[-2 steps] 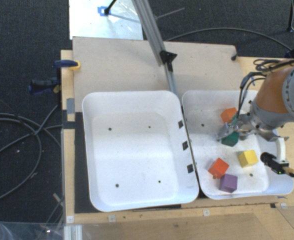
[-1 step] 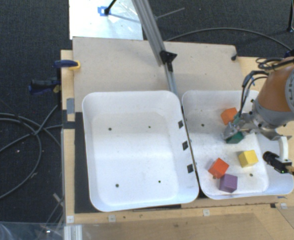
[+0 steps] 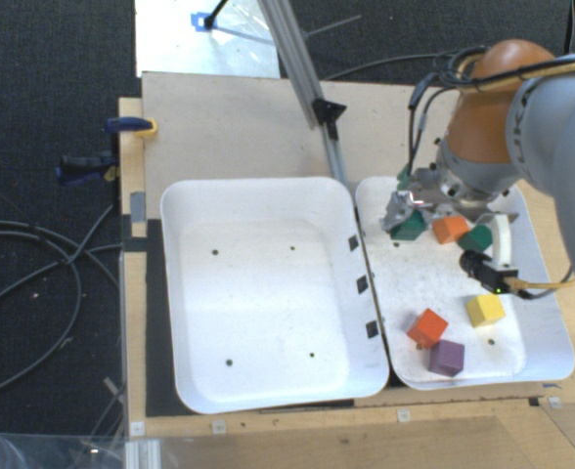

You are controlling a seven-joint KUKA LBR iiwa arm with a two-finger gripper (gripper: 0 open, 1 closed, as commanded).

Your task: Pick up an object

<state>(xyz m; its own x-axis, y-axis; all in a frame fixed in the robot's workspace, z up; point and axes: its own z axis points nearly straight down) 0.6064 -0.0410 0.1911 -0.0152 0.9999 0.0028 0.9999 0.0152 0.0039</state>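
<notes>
A grey KUKA arm reaches in over the right bin, its gripper low at the bin's far-left corner, directly above a green block. Whether the gripper is open or closed cannot be told from this overhead slant, because the wrist hides its working end.

The green block lies just beneath and slightly nearer the camera than the gripper, seemingly touching it, though nothing shows it actually held. An orange block sits just beside it to the right, and a second green piece lies beyond that. The three are crowded into one tight cluster under the wrist.

That crowding looks like the main hazard: closing here could catch the block by an edge and squirt it sideways, or nudge the orange neighbour instead. The bin wall close on the left leaves little room, so a slight offset might jam the tool against the rim, or a lift could come up with nothing.

Easier targets sit well apart toward the near side — a yellow cube, an orange cube and a purple cube. The left bin stands alongside.
</notes>
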